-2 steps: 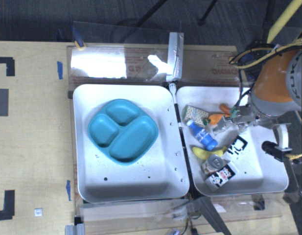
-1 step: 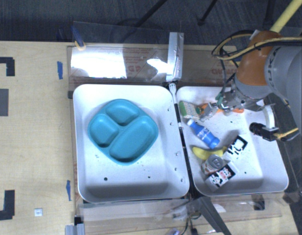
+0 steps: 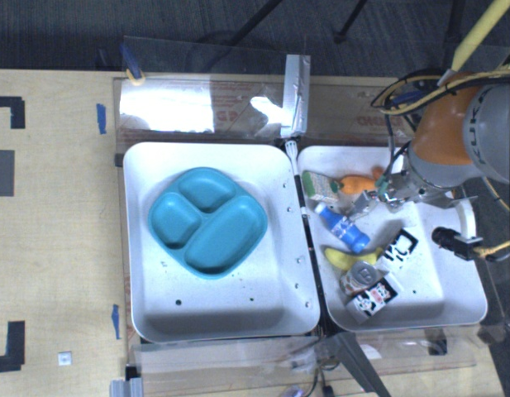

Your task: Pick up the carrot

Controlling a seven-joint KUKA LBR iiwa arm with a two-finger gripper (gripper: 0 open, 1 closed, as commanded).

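The carrot (image 3: 352, 184) is a short orange piece with a green leafy end (image 3: 321, 185), lying at the far left of the right bin (image 3: 461, 304). My gripper (image 3: 372, 198) reaches in from the right and sits low over the carrot's right end, just in front of it. Part of the carrot is covered by the gripper. The grey wrist with its orange band (image 3: 443, 135) stands above the bin's far right corner.
In the right bin, a blue bottle (image 3: 342, 227), a yellow banana (image 3: 350, 258), a small can (image 3: 359, 276) and black-and-white cards (image 3: 401, 247) lie close in front of the carrot. The left bin (image 3: 147, 304) holds a blue divided plate (image 3: 207, 220). Cables (image 3: 461, 245) hang at the right.
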